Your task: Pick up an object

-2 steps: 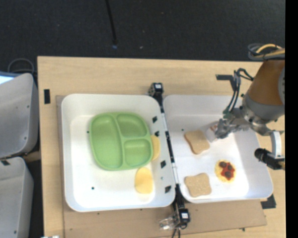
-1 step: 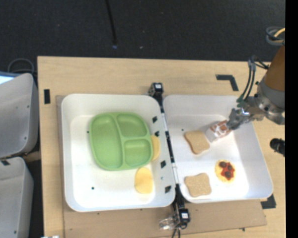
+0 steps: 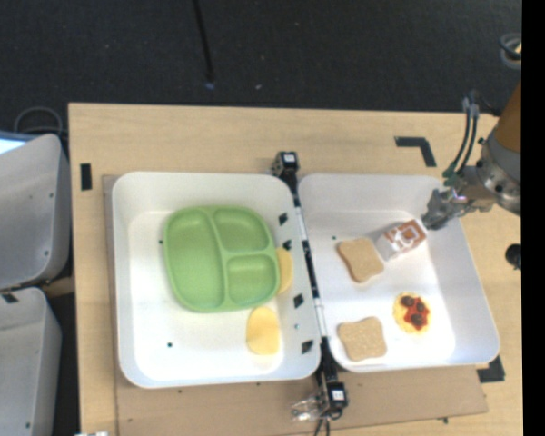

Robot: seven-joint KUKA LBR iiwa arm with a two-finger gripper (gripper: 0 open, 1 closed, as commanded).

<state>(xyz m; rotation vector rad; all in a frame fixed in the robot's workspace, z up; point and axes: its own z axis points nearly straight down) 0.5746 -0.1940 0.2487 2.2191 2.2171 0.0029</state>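
Grey arm with orange band enters at 3 o'clock, wrist angled down-left, its two-finger gripper over the right white bin beside a clear-wrapped brown-labelled packet; jaw state cannot be told. Right bin: two tan bread slices, round yellow red-topped piece at 5 o'clock. Left white bin: green sectioned plastic tray, pale yellow oval piece at 5 o'clock.

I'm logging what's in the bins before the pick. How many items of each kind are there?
Bread slices: 2
Yellow pieces: 2
Green divided tray: 1
Small packet: 1
Topped round piece: 1
Total: 7
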